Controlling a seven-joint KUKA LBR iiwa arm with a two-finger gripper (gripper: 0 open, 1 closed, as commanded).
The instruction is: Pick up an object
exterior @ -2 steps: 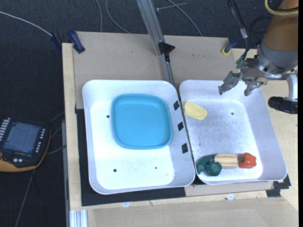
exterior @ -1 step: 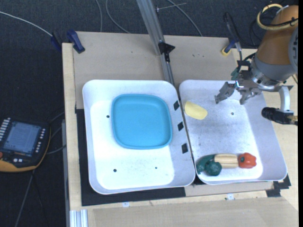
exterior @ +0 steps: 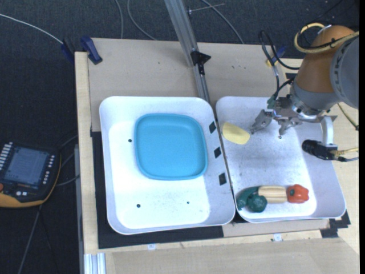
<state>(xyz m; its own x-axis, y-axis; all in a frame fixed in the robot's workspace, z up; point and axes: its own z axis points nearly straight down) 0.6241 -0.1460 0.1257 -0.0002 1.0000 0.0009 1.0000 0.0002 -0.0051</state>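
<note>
— Where is your gripper [exterior: 272, 120]?

— I see it above the right white bin [exterior: 325, 193], fingers spread, gripping nothing. The pale yellow rounded object [exterior: 235, 133] lies just beside it, near the bin's left wall.

Two white bins sat on the bench: a left bin [exterior: 114, 153] and a right bin [exterior: 274, 158]. One blue plate [exterior: 171, 146] lay in the left. The right held four objects: one pale yellow piece [exterior: 235, 133], one dark green piece [exterior: 252, 201], one tan piece [exterior: 272, 194], one red piece [exterior: 297, 193].
</note>
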